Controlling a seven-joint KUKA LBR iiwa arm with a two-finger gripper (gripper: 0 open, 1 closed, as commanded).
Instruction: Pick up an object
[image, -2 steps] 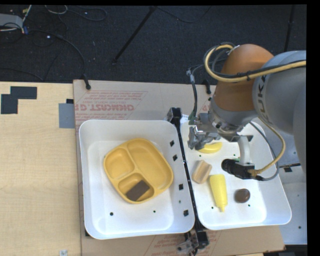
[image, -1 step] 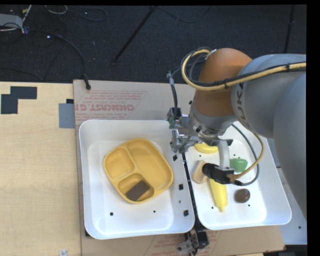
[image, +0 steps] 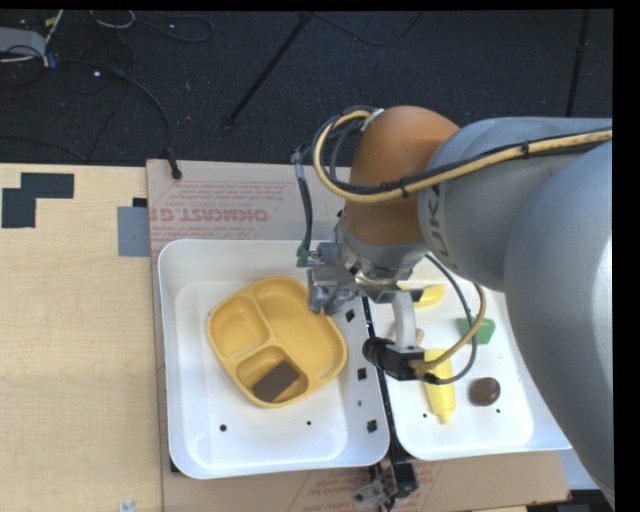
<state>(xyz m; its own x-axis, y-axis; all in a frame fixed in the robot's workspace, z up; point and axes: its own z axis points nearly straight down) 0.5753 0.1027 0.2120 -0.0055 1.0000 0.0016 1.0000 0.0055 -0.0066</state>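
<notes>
Where the gripper (image: 330, 290) meets the yellow tray (image: 275, 340), its grasp is indiscernible.

bench (image: 70, 350): light wood | on it: cardboard sheet (image: 220, 205) | two white bins (image: 180, 300)

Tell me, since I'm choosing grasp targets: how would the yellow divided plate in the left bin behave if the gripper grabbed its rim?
The yellow divided plate looks like moulded plastic, so probably stiff and light. It already sits tilted in the left bin, so a rim grasp may tip it further. The dark block in one compartment could slide out.
</notes>
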